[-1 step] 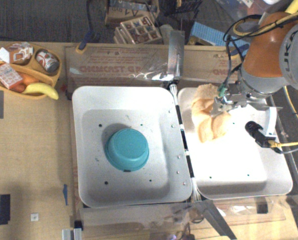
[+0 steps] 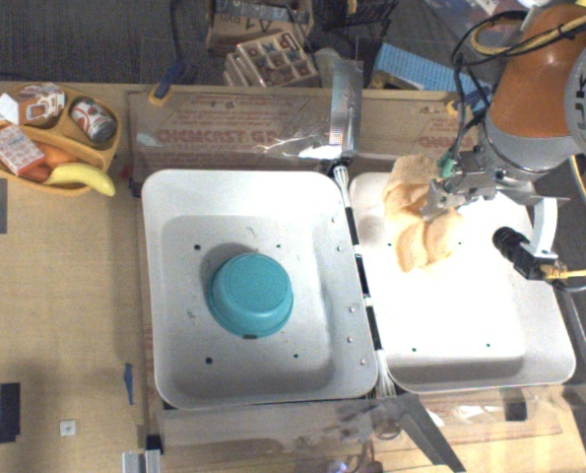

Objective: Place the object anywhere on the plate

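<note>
The arm (image 2: 544,77) is cut off by the right and top edges. The gripper (image 2: 440,200) covers part of the pale, blurred bread (image 2: 421,239), and their contact cannot be made out. The clutter (image 2: 273,37) behind the bins runs past the top edge.

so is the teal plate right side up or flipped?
Flipped, it seems. The teal plate shows a smooth domed surface with no hollow, resting in the left bin. Nothing lies on it.

Teal plate (image 2: 251,294); pale tan object (image 2: 423,227)
</note>
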`<act>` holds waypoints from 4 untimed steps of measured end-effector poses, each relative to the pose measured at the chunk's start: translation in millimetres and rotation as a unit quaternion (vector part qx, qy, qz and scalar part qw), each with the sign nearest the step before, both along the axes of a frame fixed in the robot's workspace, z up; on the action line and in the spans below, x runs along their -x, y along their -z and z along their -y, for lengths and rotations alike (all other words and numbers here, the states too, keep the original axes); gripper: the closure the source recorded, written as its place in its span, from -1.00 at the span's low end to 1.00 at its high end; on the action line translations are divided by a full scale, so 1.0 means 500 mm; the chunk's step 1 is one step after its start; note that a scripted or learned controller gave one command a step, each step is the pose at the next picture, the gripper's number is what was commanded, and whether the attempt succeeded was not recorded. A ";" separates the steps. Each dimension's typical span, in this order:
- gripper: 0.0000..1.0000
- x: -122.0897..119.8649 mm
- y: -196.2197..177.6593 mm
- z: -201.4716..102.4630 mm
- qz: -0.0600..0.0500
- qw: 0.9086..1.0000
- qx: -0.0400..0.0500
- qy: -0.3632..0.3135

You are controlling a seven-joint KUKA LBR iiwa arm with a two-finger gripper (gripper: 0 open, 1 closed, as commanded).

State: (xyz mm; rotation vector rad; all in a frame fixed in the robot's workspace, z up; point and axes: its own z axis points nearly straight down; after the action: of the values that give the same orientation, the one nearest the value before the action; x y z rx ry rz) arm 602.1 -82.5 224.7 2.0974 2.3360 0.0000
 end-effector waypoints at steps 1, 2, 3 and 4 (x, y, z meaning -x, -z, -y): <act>1.00 0.033 -0.018 -0.099 -0.001 0.980 -0.001 -0.199; 1.00 0.073 -0.035 -0.190 -0.001 0.921 -0.001 -0.390; 1.00 0.115 -0.043 -0.270 -0.001 0.827 0.000 -0.563; 1.00 0.139 -0.016 -0.348 0.000 0.746 0.000 -0.666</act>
State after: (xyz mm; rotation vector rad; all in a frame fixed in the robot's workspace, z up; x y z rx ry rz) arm 532.6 91.5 232.4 0.0075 3.1407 0.0023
